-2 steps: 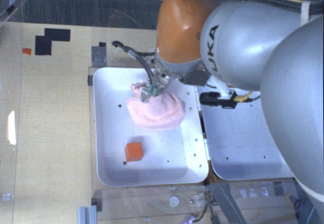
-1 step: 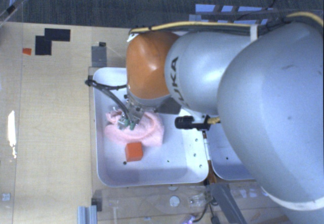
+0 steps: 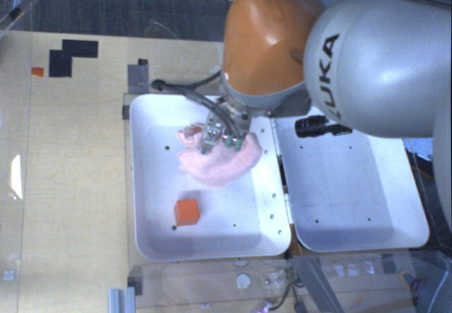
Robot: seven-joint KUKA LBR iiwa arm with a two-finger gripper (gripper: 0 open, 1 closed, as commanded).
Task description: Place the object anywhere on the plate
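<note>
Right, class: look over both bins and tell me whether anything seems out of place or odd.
The pink plate in the left bin looks odd: its outline is lumpy and uneven, as if crumpled or soft, not flat and round. The tool sits directly over it. The orange block lies apart from it, on the bin floor nearer the front edge.

legible text: one marking. the letters "uka" in black capitals run upward along the grey housing of the arm (image 3: 381, 57), just right of the orange band (image 3: 272, 39); they are the visible part of the maker's name, the first letter being cut off at the lower edge of the housing. black block shapes (image 3: 70, 56) and a small orange square (image 3: 37, 72) lie on the tabletop (image 3: 70, 184) at upper left; they carry no readable characters. no numbers or labels can be read elsewhere.
</note>
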